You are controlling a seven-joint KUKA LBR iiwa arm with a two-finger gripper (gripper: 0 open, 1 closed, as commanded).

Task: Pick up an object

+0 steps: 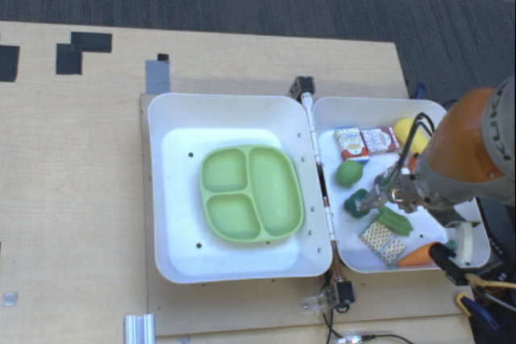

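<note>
The right bin [342,252] holds several small items. Among them are a round light green fruit [348,173], a dark green lump [353,206], a bright green pod-shaped piece [395,221], a checkered packet [381,241] and an orange carrot [419,255]. Two small red-and-white cartons [351,143] [377,140] and a yellow fruit [405,131] lie along the bin's far side. My gripper [373,198] is low inside this bin, right beside the dark green lump and just above the pod-shaped piece. The grey and orange arm [472,149] covers the bin's right part.
The left bin [161,173] holds a light green divided plate [250,193] in its middle. A ridge [316,173] separates the two bins. Cables and a clamp [334,298] lie at the bench's near edge.
</note>
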